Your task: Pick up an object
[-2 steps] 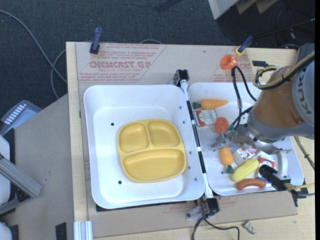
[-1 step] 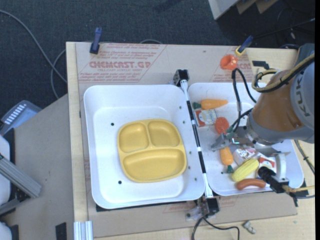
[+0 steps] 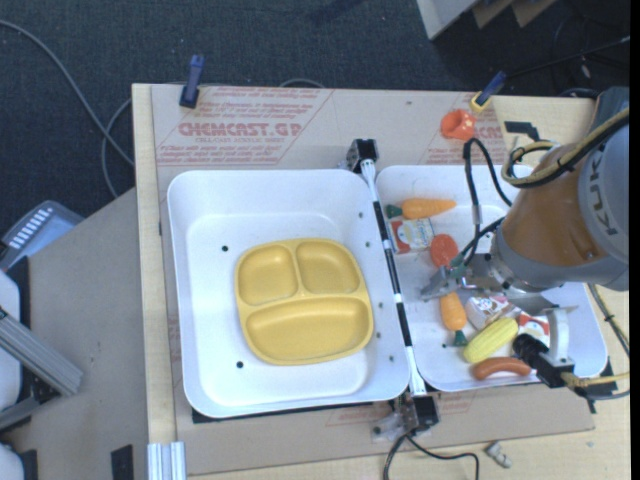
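claw (image 3: pixel 447 286) fingertips indistinct among toys (image 3: pixel 470 318)

Both white bins, left (image 3: pixel 190 268) and right (image 3: pixel 590 343), look like smooth moulded plastic with a soft sheen. The yellow divided plate (image 3: pixel 302 300) is glossy plastic too, light catching its ridges. Under them, the tabletop (image 3: pixel 250 128) reads as matt brown board, papery, printed with red lettering. The toy carrot (image 3: pixel 428 208), the corn cob (image 3: pixel 490 338) and the sausage (image 3: pixel 500 369) all look like slick, shiny plastic. The arm's orange band (image 3: pixel 545 223) has a satin finish. The tool (image 3: pixel 445 283) shows dull grey metal. The floor (image 3: pixel 80 48) is dark, rough carpet.
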`<state>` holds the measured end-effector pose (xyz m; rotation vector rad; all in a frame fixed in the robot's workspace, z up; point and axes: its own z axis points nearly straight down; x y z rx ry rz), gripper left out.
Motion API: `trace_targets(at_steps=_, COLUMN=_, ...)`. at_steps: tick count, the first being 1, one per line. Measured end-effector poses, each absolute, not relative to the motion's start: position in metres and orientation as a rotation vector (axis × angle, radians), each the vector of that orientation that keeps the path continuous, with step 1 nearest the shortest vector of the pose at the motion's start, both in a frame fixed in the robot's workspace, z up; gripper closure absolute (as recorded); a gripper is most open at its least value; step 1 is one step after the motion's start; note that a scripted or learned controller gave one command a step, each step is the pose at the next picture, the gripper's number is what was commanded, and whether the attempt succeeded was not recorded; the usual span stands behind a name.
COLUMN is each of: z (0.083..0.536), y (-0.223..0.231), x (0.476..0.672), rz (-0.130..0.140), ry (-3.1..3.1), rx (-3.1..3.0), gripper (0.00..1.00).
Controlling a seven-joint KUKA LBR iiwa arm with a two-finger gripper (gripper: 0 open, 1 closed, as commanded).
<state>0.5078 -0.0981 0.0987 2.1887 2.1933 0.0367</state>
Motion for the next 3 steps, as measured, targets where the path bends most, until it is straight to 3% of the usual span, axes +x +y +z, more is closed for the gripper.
trace_targets(at_steps=1, z=0.099, y=-0.1, x=0.494, rz=0.039, ry=2.184, rx=2.181, gripper=0.0)
trace_targets(at_steps=2, z=0.098, y=-0.1, x=0.494, rz=0.039, ry=2.183, rx=2.182, gripper=0.0)
trace_targets(at_steps=3, z=0.11, y=-0.105, x=0.494, rz=0.033, ry=2.167, rx=2.183, gripper=1.0)
